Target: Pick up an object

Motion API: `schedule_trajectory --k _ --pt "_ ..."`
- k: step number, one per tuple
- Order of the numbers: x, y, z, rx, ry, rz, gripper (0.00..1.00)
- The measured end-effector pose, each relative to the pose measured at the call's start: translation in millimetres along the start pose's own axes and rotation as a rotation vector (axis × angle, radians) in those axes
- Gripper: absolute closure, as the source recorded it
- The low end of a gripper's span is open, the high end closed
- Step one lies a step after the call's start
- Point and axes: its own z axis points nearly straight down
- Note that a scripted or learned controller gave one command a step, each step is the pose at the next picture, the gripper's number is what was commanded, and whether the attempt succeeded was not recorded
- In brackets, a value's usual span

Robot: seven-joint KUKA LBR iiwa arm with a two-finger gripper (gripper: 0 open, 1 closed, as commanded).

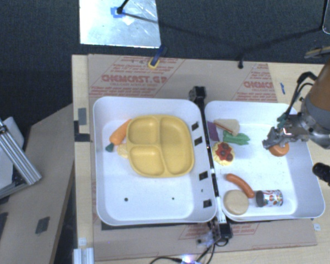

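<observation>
I read the end effector (277, 140) low in the right white bin (313, 199), directly over a small round orange object (280, 150), probably lined up for a grasp. Grip state: cannot tell. Red sausage (240, 184) lies below-left, well apart.

The gripper (276, 139) hangs over an orange ball (279, 149) in the right bin (313, 202); a yellow tray (157, 146) lies in the left bin (107, 202).

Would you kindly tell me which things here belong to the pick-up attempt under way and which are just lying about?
In play: gripper, orange ball right beneath it, right bin.

Lying about: yellow tray, carrot, sandwich, sausage, can, round bun.
</observation>
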Motion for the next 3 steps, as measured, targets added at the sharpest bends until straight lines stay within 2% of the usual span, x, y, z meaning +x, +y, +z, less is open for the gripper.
schedule_trajectory --k 1,2,3 --pt "52 4 -6 0.003 0.003 -0.005 1.0" --pt "110 -5 -13 0.004 0.004 -0.006 1.0" --pt "158 -6 -1 0.005 0.004 -0.005 1.0"
